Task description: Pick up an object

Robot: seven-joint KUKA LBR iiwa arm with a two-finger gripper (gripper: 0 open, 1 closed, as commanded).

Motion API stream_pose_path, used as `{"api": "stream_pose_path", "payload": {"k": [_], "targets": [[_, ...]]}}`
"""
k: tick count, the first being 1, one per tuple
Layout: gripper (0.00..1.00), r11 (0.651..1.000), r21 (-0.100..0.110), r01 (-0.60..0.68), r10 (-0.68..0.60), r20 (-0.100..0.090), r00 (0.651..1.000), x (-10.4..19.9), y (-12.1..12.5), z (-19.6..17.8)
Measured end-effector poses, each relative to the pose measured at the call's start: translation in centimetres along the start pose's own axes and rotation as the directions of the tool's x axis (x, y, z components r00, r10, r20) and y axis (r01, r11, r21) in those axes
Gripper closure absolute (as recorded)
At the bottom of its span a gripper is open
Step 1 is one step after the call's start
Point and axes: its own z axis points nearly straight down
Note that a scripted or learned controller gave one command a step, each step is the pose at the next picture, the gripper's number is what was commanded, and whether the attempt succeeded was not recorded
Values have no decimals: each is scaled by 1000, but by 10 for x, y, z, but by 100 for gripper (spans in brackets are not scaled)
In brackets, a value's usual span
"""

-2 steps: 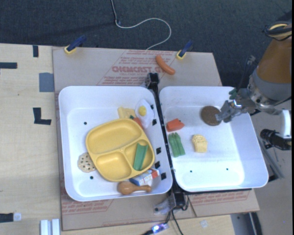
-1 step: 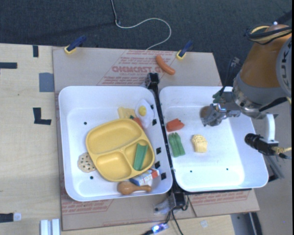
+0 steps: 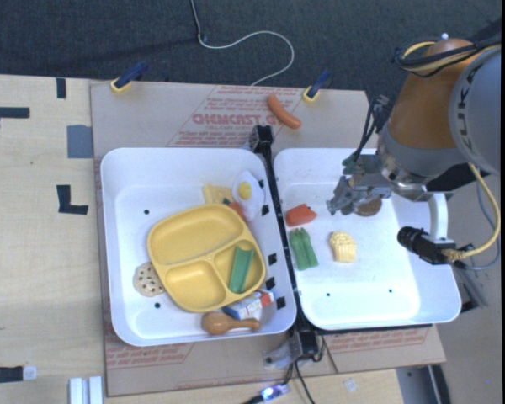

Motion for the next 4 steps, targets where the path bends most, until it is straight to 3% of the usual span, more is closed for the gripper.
{"api": "stream_pose_path", "payload": {"k": [1,2,3,4], "targets": [[100,1000,0,-5,5,2,1000,-19,-5,10],[100,1000,0,-2,2,1,1000,-5,-5,12],[100,1000,-2,-3,3,0,1000,-16,4,0],[100,1000,1,-4,4,1,1000,-15,-12,10]]}}
